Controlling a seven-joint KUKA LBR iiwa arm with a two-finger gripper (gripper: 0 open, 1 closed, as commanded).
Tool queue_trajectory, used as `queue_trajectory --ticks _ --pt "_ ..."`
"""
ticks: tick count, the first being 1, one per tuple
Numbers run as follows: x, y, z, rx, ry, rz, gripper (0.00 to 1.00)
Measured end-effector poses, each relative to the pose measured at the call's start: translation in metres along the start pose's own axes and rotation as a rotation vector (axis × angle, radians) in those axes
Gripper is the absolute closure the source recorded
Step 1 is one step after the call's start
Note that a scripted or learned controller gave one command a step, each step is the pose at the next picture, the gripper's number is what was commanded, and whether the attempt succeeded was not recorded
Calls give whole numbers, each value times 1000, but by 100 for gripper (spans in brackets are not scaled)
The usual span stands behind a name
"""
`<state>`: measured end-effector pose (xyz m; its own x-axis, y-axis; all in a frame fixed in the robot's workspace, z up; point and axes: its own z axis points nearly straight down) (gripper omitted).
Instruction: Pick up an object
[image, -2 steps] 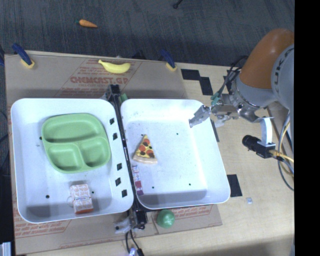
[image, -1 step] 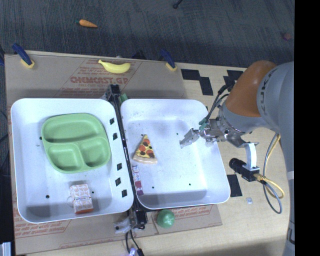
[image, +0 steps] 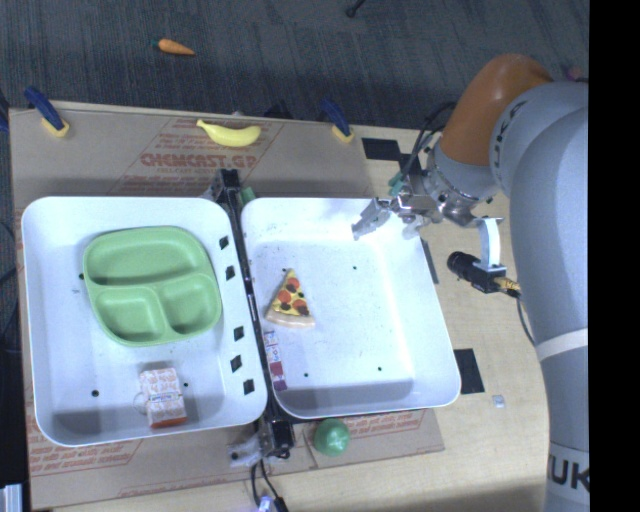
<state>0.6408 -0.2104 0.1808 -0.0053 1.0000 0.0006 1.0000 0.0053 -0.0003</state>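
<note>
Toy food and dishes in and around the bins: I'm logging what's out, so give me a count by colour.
Green: 2, the divided tray and the ball
Yellow: 1, the banana
Orange: 1, the carrot
Mixed colours: 2, the pizza slice and the small packet
Total: 6

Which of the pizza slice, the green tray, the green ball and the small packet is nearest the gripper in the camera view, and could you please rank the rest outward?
Measured from the gripper at the right bin's upper right:
1. Pizza slice, right bin, near its left wall.
2. Green tray, left bin, upper half.
3. Green ball, on the cardboard below the right bin; too close to the tray to call.
4. Small packet, left bin, lower part.
</note>
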Motion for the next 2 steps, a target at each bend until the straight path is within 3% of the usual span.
queue_trajectory --ticks 1,2 --pt "16 15 90 4 1 -1 0" --pt "16 16 78 3 1 -5 100"
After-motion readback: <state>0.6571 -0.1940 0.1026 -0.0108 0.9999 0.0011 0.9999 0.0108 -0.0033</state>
